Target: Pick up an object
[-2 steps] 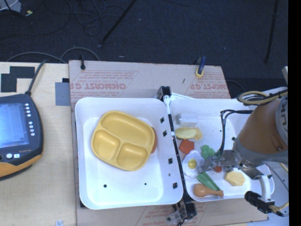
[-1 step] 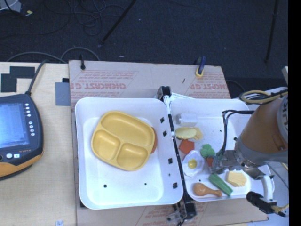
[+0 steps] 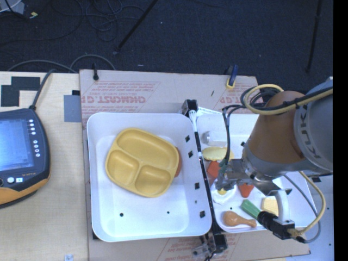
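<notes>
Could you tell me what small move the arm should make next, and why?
Probably lower a little. The pincer hovers low in the right bin, beside a red piece and a yellow piece, and nothing is seen held. Whether its grip is open cannot be told.

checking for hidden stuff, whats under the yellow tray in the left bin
A reddish edge peeks out from under the yellow divided tray at its right side, in the left bin. The tray covers the rest, so what it is cannot be told.

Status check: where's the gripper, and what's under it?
Gripper low in right bin, fingers obscured. Toys below: green piece, tan drumstick. Yellow tray in left bin.
</notes>
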Controlling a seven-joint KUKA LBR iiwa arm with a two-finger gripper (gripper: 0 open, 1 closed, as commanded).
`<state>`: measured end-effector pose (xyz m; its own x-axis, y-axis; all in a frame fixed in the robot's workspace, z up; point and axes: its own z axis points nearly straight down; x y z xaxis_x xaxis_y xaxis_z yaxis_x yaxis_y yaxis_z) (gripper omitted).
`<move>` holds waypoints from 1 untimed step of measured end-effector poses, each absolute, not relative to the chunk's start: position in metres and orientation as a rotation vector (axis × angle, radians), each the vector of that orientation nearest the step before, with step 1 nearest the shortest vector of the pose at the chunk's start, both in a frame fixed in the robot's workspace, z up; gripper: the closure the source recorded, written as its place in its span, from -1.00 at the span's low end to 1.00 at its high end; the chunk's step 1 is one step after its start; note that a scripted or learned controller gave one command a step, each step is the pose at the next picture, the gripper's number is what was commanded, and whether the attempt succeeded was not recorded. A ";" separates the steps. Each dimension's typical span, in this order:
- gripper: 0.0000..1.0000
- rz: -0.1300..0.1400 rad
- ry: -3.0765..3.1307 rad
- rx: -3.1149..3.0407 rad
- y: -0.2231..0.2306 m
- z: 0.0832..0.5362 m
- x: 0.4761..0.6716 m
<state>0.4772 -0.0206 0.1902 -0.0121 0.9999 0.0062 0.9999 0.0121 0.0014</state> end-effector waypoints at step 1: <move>1.00 -0.013 -2.232 -2.220 0.013 0.361 0.478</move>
